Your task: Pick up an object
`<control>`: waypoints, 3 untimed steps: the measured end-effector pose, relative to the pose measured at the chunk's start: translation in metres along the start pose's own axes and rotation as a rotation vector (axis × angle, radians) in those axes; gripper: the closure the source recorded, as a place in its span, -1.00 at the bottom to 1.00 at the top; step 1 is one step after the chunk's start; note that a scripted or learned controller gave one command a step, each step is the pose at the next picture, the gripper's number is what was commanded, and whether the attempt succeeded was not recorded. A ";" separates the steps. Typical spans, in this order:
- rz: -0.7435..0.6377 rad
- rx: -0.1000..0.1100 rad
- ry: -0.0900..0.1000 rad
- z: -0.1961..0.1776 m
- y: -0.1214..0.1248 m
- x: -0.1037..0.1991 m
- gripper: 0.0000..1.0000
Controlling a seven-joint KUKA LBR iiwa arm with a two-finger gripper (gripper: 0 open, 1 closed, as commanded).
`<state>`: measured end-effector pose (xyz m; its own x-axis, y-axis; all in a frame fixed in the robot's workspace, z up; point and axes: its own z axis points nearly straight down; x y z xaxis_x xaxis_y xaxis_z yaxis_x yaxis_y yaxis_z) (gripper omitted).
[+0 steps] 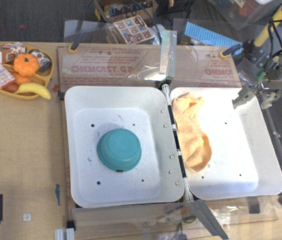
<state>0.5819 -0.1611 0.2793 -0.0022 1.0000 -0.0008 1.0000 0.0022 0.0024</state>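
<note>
Objects for me to pick lie one to a bin. Biggest of all is the bench [21,159] itself, bearing the left bin [76,109] and the right bin [261,154] side by side, their inner rims touching along the middle seam. In the left bin sits a teal bowl [119,149], upside down, near the centre of the floor and clear of every wall. In the right bin a yellow cloth [191,134] lies crumpled lengthwise against the wall nearest the seam.

My gripper [253,96] hangs over the far right corner of the right bin, well apart from both things. It has hold of nothing; how wide it stands I cannot tell, since the parts there are small and tangled with cables.

I judge no pick has begun. The risks: the bowl's smooth rounded back offers no edge, so I may slide off it. The cloth is easier to pinch, yet it hugs the wall, and coming down there I may strike the rim or catch only a loose fold that slips free.
</note>
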 end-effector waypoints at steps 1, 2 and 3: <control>0.060 -0.001 -0.001 -0.011 0.025 -0.009 -1.00; -0.023 0.001 0.001 0.161 0.028 0.048 -1.00; -0.042 -0.009 0.001 0.189 -0.015 0.038 -1.00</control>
<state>0.5668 -0.1233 0.0903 -0.0441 0.9990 -0.0003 0.9990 0.0441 0.0118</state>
